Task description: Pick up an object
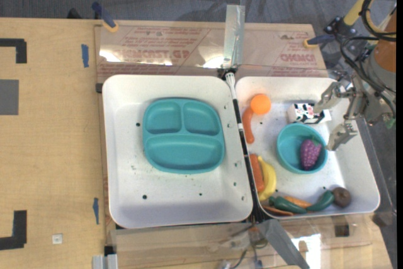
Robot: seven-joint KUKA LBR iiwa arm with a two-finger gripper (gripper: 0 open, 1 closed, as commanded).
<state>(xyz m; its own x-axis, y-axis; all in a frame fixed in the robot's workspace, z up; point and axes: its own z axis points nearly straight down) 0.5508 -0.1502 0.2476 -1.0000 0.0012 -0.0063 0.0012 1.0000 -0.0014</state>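
Observation:
My gripper [335,115] hangs over the right side of the right bin [359,160], open, with nothing between its fingers. Just left of it lies a small black-and-white block [305,113]. Below that stands a teal bowl [291,149] holding a purple bunch of grapes [309,153]. An orange ball [259,104] and a carrot [248,127] lie by the bin's left wall. A banana [267,177], a green vegetable [313,202] and a brown round piece [340,196] lie along the front.
The left bin [119,154] bears a teal divided plate [184,135]. A clear upright divider [233,34] stands behind the wall between the bins. Cables [368,3] hang at the upper right near the arm.

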